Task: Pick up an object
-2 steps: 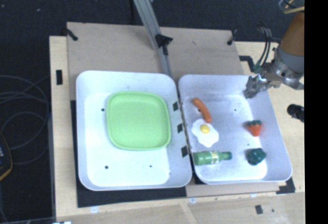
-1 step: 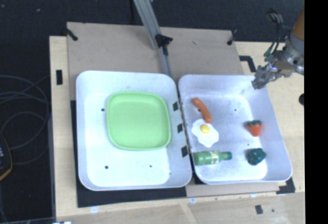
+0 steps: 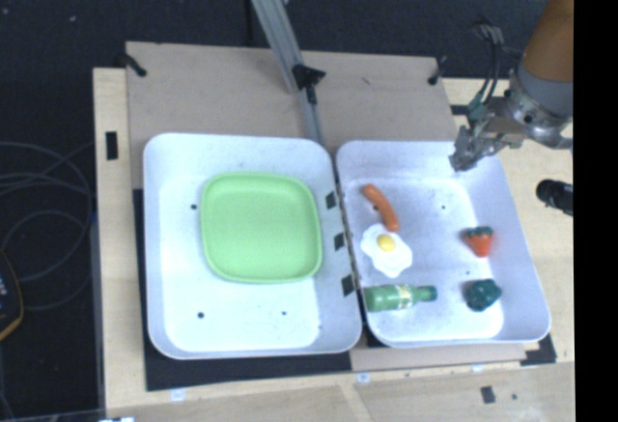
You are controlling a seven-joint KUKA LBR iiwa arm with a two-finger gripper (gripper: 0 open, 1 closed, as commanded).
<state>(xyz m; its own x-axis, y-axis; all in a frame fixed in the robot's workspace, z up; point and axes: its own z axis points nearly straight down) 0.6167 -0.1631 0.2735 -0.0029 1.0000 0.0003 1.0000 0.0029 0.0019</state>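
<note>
- Looking down from the fixed camera, I see two shallow white bins side by side on the bench: the left bin [image 3: 174,314] and the right bin [image 3: 517,217].
- My grey arm with the orange band [image 3: 552,48] reaches in from the right, and its two-finger gripper [image 3: 465,159] hangs over the far right corner of the right bin.
- Whether the gripper is open or closed, I cannot tell; it is small and dark in this view. I see no object in it.
- The left bin holds a flat light-green square plate [image 3: 261,227], lying about in the middle.
- In the right bin, an orange sausage-shaped toy [image 3: 381,206] lies at a slant near the left wall.
- Just below it is a white fried-egg toy with a yellow yolk [image 3: 386,251].
- A small green bottle [image 3: 398,295] lies on its side near the front left corner, close under the egg.
- A red strawberry-like toy [image 3: 479,240] sits near the right wall, well apart from the gripper.
- A dark green lumpy object [image 3: 482,295] sits just below the red one.
- A grey metal pole [image 3: 275,14] runs at a slant from the top of the view down to between the bins.
</note>
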